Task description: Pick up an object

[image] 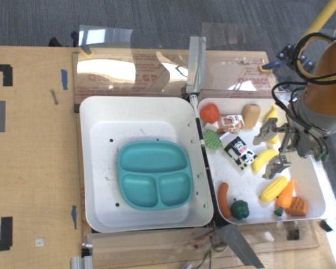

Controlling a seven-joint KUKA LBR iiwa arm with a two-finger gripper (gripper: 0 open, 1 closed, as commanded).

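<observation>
My gripper (271,149) hangs over the right bin (319,189), with the arm coming in from the right. Its fingers (265,131) are spread wide, so it is open and holds nothing. A yellow banana (263,160) lies just under and to the left of the lower finger. Left of that is a black and white carton (239,151). A corn cob (273,188) and a carrot (286,194) lie below the gripper. A second yellow piece (271,115) sits above it, partly hidden by the upper finger.
The right bin also holds a red tomato (209,112), a tan potato (250,115), a small box (231,122), a green piece (212,139), a sausage (223,199), broccoli (240,209) and an orange waffle (298,207). The left bin (95,122) holds a teal divided plate (154,172).
</observation>
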